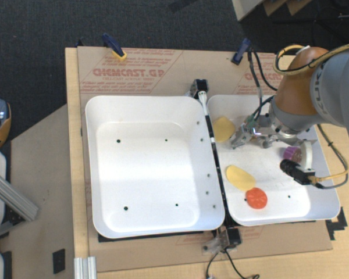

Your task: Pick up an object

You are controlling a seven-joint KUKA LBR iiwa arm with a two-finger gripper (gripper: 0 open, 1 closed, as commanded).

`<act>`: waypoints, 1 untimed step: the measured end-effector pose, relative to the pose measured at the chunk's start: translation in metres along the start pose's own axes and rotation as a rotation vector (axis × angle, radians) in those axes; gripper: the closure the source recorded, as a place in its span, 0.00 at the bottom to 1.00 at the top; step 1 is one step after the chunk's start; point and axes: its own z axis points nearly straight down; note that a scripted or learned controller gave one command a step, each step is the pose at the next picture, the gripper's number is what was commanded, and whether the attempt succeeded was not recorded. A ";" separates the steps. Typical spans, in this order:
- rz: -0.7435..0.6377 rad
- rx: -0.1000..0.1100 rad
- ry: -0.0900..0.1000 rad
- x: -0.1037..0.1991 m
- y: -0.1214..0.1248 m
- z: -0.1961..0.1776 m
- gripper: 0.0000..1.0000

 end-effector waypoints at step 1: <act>0.006 0.054 0.010 0.003 0.062 0.004 0.00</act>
